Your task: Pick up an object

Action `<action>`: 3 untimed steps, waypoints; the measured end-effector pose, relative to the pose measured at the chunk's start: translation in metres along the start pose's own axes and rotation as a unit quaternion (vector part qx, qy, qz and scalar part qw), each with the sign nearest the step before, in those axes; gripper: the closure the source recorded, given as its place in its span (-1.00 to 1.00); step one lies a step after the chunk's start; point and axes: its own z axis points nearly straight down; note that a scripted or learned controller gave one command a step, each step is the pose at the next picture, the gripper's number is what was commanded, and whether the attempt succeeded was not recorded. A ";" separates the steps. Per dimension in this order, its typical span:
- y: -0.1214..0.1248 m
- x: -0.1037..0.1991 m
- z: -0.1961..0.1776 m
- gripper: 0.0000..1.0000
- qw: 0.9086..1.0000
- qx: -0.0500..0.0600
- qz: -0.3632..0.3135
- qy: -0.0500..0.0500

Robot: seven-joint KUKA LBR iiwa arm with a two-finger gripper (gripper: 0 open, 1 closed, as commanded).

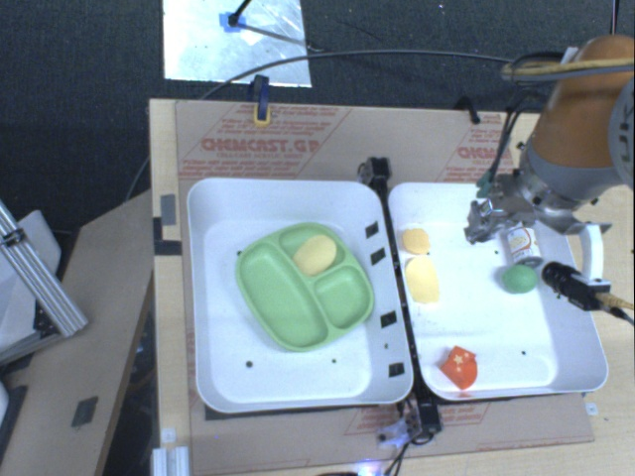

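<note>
My gripper (483, 222) hangs over the upper middle of the right bin (571, 360), with the grey arm and its orange band behind it at the right. Just right of it lies a small white canister (520, 245) with a dark label, and below that a green ball (518, 279). To the gripper's left, near the divider, sit a small orange-yellow piece (415, 240) and a pale yellow piece (423, 280). A red piece (458, 366) lies at the bin's front left corner. I see nothing held in the gripper.
The left bin (223, 365) holds a green divided plate (283, 310) with a yellow lump (317, 254) in its top compartment. A black cable fitting (571, 286) juts in at the right. A black divider strip (392, 286) separates the bins.
</note>
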 end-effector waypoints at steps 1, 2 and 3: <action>-0.011 0.042 0.001 1.00 1.000 0.000 0.000 0.000; -0.034 0.095 0.015 1.00 1.000 0.001 0.000 0.001; -0.050 0.144 0.027 1.00 1.000 0.000 0.000 0.000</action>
